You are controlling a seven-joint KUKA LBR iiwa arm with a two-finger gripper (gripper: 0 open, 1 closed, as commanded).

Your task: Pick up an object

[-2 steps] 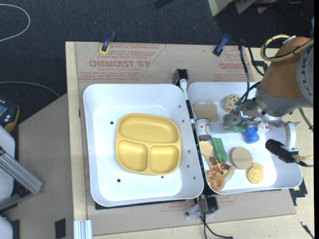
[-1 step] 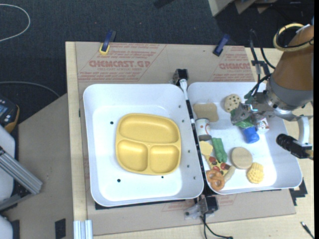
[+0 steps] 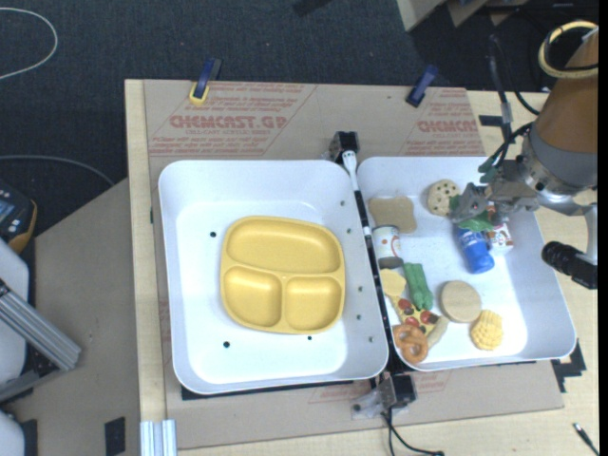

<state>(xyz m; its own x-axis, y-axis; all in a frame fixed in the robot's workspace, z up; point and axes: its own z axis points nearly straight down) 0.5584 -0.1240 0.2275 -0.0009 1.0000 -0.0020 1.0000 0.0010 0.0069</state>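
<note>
The right bin (image 3: 541,321) holds several toy foods. Among them are a blue bottle (image 3: 474,253), a chocolate-chip cookie (image 3: 440,196), a tan bread slice (image 3: 393,212), a small can (image 3: 386,245), a green vegetable (image 3: 417,284), a pizza slice (image 3: 416,336), a round tan disc (image 3: 462,301) and a yellow corn piece (image 3: 486,330). My gripper (image 3: 472,213) hangs low over the bin's upper right part. It is just above the top of the blue bottle and right of the cookie. Its body hides what lies directly beneath it.
The left bin (image 3: 185,207) bears a yellow divided plate (image 3: 281,273). A black divider with a clamp (image 3: 344,146) runs between the bins. The arm's grey wrist and orange band (image 3: 570,112) reach in from the right. Cables lie over the right bin's far edge.
</note>
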